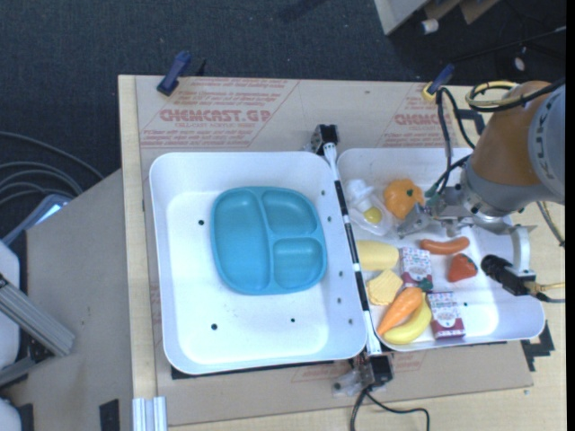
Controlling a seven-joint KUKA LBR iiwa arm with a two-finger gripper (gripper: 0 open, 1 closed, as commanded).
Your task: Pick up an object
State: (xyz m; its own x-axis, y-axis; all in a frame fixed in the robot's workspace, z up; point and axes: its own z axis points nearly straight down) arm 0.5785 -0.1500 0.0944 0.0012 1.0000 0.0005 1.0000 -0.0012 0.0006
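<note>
Along the bottom of the frame, in the right bin (530, 323), we see the nearest toys: a yellow banana (406, 329) with a carrot (402, 305) lying over it, and just beside them a small dark red packet (446, 317). A little higher lie a yellow cheese piece (384, 286), a pale yellow block (377, 256), a red piece (462, 268) and a sausage (445, 245), whose long axis runs almost left to right across the picture. Above the sausage and slightly to its left we find the gripper (433, 212), very close to an orange pepper (402, 197) on its left. We judge that the pepper and the sausage are the two nearest candidates for picking: the pepper lies to the left of the fingers, the sausage just below them. We cannot tell if the fingers are spread or pressed together, because the dark parts merge in this view. At the left centre of the frame, the left bin (180, 241) bears a blue divided plate (267, 239). Farther up, at the right edge, the arm (517, 151) comes in and bends down over the right bin, its orange band above the wrist.
</note>
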